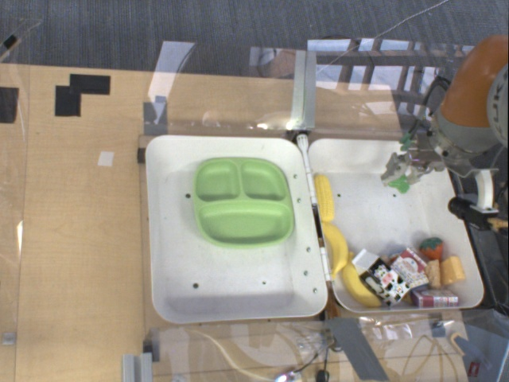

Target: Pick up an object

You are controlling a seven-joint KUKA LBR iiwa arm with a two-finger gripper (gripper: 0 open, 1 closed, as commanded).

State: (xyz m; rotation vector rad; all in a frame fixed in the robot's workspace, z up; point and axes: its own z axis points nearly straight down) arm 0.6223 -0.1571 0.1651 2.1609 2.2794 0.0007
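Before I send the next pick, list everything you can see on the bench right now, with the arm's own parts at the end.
Bins: two, white, shallow, side by side on the bench.
Divided plate: one, light green, three compartments, middle of the left bin.
Corn cob: one, yellow, along the left wall of the right bin.
Bananas: two, yellow, below the corn, curving toward the right bin's near edge.
Small packages: several, mixed black, white and pink, piled in the right bin's near corner.
Small food pieces: a few, orange and red, right of the packages.
Arm: one, grey with orange band, over the right bin's far right.
Tool: one, grey with green tips, above the right bin's bare floor.
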